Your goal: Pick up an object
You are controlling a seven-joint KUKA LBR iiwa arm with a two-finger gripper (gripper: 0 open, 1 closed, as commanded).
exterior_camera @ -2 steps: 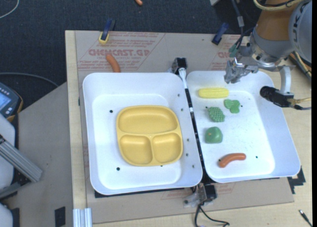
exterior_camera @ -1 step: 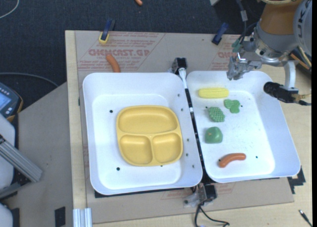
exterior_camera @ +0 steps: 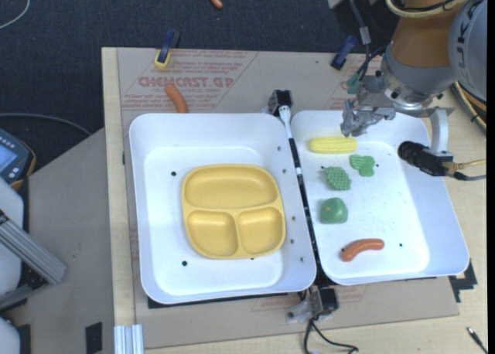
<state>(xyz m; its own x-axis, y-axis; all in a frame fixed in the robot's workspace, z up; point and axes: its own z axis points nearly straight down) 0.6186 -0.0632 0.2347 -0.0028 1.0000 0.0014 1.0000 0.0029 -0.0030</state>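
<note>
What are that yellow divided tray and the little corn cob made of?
The yellow tray looks like moulded plastic: smooth, matte, one even colour with rounded compartments. The corn cob seems a plastic toy, uniformly yellow with a bumpy surface, though rubber is possible.

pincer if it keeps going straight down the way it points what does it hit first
Most likely the yellow corn cob: the pincer points down at the cob's right end in the right bin. Depth is unclear from this slanted view.

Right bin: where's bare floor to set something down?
Free: the right bin floor right of the sausage and green pepper, toward the far wall. Crowded: the top-left, where corn, two green pieces and the gripper cluster.
</note>
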